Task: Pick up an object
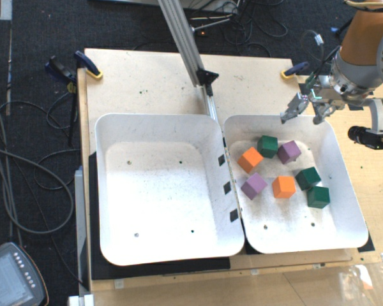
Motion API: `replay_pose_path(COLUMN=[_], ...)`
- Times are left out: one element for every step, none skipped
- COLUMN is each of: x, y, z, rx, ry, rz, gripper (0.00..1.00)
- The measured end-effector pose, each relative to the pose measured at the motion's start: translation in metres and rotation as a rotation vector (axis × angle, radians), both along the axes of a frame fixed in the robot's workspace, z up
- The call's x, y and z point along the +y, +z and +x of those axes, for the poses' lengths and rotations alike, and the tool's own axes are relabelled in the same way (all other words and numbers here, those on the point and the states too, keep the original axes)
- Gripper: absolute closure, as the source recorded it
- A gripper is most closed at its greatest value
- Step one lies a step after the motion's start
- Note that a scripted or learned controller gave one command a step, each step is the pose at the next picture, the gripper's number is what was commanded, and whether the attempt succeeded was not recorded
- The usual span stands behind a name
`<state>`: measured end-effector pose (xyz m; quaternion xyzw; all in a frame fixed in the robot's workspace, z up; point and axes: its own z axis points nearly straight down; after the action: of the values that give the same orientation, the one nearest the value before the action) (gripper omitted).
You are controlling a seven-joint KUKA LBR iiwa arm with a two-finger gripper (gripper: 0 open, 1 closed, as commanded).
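Gripper (304, 109) hangs above the back rim of the right bin (345, 225), fingers spread apart with nothing between them. Seven cubes lie in that bin: two orange (249, 159) (283, 187), two purple (288, 151) (254, 185), three green (267, 146) (307, 178) (318, 197). Left bin (108, 190) sits alongside, rims touching.

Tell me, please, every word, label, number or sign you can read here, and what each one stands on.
None can be read.
The pendant at the lower left has a screen and buttons, too small and blurred to read.
The cubes, both bins and the gripper bear no visible text.
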<state>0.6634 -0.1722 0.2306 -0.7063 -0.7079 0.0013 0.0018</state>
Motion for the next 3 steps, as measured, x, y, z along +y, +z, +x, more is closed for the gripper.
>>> replay_pose_path(x=[0.0,-0.01,-0.018], y=[0.003,-0.05,-0.098], z=[0.0,-0.001,-0.004], rx=[-0.003,0.001,0.0], ry=[0.001,-0.004,-0.004], rz=[-0.001,-0.001,-0.001], gripper=[0.0,0.0,0.0])
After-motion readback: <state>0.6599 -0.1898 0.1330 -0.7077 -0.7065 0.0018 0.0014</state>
